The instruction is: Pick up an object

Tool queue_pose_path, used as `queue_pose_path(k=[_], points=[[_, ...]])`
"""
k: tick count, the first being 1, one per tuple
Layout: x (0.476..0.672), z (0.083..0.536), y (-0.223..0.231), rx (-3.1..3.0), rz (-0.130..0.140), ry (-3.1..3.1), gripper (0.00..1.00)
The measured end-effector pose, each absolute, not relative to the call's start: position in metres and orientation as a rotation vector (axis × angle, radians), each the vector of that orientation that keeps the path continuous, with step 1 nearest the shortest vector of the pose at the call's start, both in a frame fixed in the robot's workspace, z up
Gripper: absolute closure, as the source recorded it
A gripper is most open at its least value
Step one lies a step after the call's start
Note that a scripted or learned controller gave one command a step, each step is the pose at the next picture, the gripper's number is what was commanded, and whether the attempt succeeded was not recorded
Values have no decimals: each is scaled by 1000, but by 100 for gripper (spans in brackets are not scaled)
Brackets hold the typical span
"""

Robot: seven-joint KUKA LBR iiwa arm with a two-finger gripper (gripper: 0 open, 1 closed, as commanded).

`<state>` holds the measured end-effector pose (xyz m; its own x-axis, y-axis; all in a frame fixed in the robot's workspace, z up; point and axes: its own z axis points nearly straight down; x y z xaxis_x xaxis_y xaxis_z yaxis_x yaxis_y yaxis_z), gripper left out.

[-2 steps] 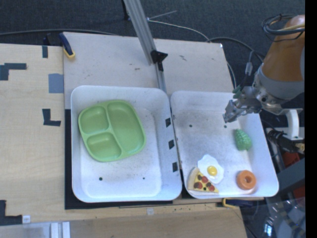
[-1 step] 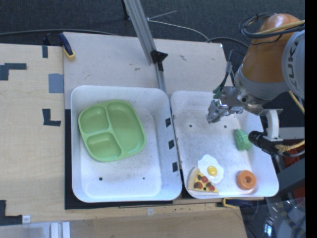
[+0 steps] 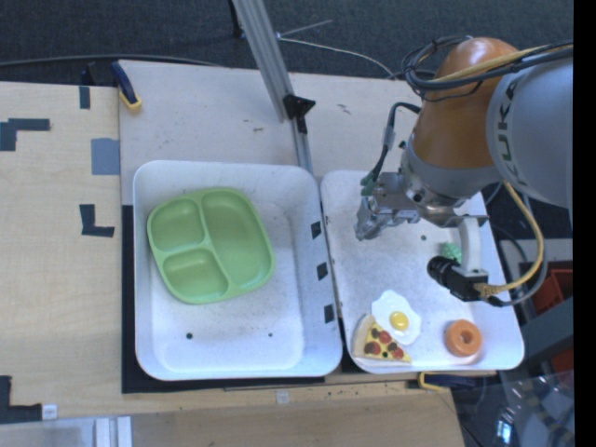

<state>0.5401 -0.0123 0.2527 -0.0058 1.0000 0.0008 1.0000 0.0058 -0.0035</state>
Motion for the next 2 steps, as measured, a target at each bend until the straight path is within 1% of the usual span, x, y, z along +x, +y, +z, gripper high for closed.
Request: queue_pose_path(k=[1,2], points=[[540,235,38,-2212,5,-2226,100],[550,237,99,-2210,0,-2230,100]])
